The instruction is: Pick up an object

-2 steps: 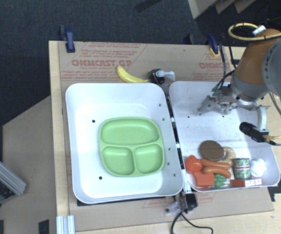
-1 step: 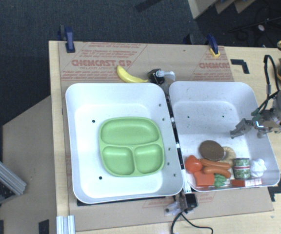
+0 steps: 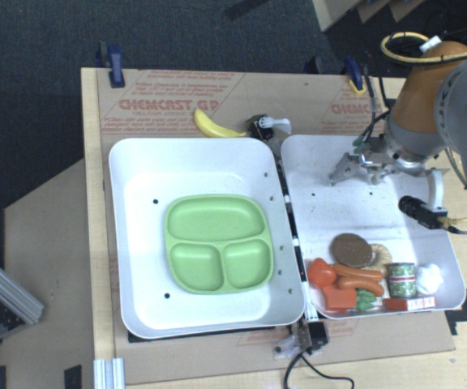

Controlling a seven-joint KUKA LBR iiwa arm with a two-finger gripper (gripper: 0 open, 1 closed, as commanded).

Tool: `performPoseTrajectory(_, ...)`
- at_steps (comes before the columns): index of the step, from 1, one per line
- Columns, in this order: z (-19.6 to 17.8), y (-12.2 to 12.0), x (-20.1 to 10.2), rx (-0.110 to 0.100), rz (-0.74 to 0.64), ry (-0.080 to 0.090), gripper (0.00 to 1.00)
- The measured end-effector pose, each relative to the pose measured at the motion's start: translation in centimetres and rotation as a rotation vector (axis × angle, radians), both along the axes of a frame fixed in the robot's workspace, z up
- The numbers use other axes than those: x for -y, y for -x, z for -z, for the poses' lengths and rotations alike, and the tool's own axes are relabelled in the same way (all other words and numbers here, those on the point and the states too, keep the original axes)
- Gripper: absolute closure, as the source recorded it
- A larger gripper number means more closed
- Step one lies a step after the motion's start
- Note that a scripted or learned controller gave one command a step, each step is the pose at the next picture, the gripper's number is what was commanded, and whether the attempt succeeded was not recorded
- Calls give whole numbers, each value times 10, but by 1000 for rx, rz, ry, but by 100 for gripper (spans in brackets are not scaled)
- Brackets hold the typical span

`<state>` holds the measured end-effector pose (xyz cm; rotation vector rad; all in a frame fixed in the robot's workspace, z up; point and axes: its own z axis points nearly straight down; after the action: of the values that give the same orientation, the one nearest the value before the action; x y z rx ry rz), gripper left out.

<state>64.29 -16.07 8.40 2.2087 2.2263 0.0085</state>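
My gripper (image 3: 353,177) hangs over the back part of the right bin (image 3: 331,209), open, with bare bin floor between its fingers. The objects lie heaped at that bin's front: a brown round disc (image 3: 353,250), a red pepper-like piece (image 3: 321,272), orange sausages (image 3: 360,277), a small labelled can (image 3: 401,280), a white lump (image 3: 430,278) and a small green piece (image 3: 366,301). The gripper is well behind this heap and touches none of it.
The left bin (image 3: 136,185) holds a green divided plate (image 3: 217,243). A banana (image 3: 217,126) and a small black-and-white item (image 3: 267,125) lie on the bench behind the bins. The arm's black cable part (image 3: 418,211) overhangs the right bin's right side.
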Motion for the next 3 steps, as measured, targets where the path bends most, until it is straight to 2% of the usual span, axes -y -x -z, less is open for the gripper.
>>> performPoseTrajectory(1, -107, 43, -87, -1, -1, -4, 0)
performPoseTrajectory(2, -3, 155, -20, -11, 16, 2, 0)
performPoseTrajectory(3, -1, 76, -27, -2, 5, 1, 0)
